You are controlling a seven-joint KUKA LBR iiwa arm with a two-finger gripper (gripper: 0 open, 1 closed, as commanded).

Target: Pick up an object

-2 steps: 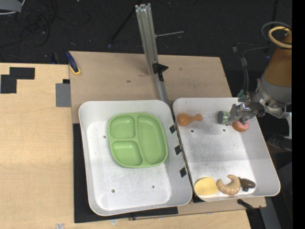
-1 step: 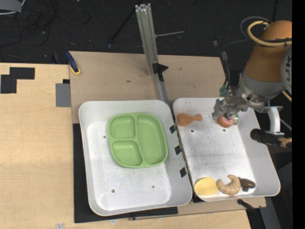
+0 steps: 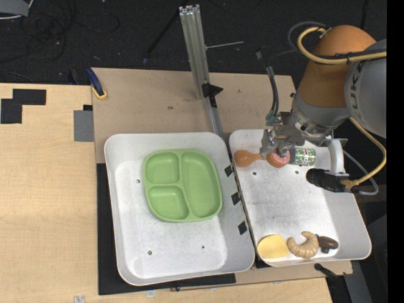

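Sitting in the left bin [image 3: 126, 257], left of centre in the frame, a green divided tray [image 3: 183, 185] lies flat and well apart from the arm, so it plays no part in this try. Moving right, the right bin [image 3: 303, 213] holds the loose things: an orange-brown rounded piece [image 3: 245, 158] at its upper left corner, and along the lower edge a yellow disc [image 3: 273, 247], a tan curled piece [image 3: 304, 244] and a small dark brown piece [image 3: 327, 243], lying close together by the front wall.

The gripper [image 3: 273, 149] hangs low over the bin's upper edge, right of centre in the frame, just beside a pink rounded object [image 3: 278, 159], which looks like the pick target since the fingers point down at it. Whether the jaws are open or closed I cannot tell; the wrist hides them, and the pink object may only be lying beneath them. A small green-labelled can [image 3: 305, 156] lies just right of it.
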